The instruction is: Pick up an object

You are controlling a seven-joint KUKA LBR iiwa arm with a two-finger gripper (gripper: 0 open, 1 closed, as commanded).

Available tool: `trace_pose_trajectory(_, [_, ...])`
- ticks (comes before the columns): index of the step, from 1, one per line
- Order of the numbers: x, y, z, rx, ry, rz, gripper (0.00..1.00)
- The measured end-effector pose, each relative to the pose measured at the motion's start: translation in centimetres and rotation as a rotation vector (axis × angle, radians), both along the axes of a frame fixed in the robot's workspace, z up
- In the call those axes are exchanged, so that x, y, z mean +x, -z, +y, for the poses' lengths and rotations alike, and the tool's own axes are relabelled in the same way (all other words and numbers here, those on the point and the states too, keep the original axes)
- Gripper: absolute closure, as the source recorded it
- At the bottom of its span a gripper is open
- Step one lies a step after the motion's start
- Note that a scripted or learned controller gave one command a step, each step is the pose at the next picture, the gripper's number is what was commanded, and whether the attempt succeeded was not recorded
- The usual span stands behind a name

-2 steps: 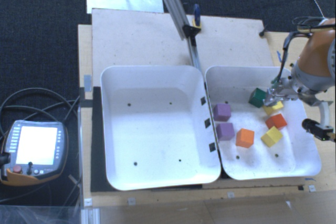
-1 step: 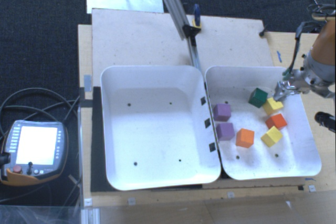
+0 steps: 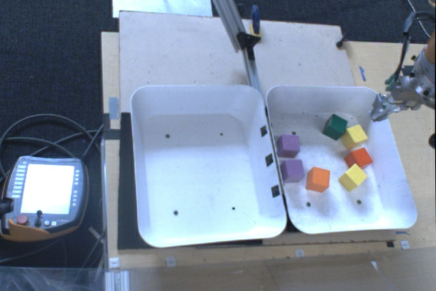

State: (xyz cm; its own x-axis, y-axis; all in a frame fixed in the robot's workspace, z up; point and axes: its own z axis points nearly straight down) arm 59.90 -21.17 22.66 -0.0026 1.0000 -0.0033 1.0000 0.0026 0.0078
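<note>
Yellow cube [image 3: 353, 177] low in right bin [image 3: 402, 211], green cube [image 3: 334, 127] left of gripper [image 3: 379, 110], finger state unclear

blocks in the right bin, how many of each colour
purple blocks: 2
yellow blocks: 2
green block: 1
red block: 1
orange block: 1
total: 7, all in the right bin
</note>
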Motion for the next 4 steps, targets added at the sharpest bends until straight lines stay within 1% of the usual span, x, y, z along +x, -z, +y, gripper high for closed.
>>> trace_pose_trajectory(1, [0.2,-4.1,0.0,0.001,-0.002,0.001,1.0])
trace_pose_trajectory(2, [1.1,-3.7,6.3,0.005,-0.009,0.006,1.0])
trace_pose_trajectory(4, [1.0,-1.8,16.7,0.005,-0.008,0.007,1.0])
